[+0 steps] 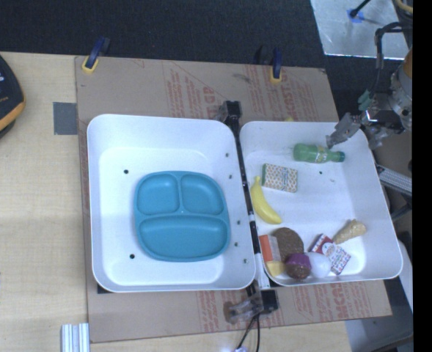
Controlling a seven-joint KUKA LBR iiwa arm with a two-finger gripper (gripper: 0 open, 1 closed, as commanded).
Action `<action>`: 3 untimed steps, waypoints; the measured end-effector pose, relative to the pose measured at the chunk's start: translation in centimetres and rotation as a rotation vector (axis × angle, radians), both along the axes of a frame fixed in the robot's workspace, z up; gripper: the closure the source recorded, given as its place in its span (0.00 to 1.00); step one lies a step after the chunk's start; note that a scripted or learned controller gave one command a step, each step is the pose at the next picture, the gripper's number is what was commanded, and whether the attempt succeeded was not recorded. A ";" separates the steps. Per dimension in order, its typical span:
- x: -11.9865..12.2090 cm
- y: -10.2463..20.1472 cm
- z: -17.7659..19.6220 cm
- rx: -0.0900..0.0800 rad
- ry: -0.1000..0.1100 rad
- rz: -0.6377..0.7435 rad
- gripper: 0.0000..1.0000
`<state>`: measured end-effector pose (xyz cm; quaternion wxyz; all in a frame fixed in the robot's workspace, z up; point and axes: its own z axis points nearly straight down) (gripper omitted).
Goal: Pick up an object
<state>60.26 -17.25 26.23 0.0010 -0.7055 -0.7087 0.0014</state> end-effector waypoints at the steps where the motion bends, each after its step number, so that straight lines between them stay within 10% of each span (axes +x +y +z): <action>1: -10.6 1.9 -7.9 0.006 0.016 -0.002 0.00; 2: -9.2 6.0 -13.9 0.004 0.006 0.004 0.00; 3: -12.9 8.2 -17.3 0.004 0.006 -0.001 0.00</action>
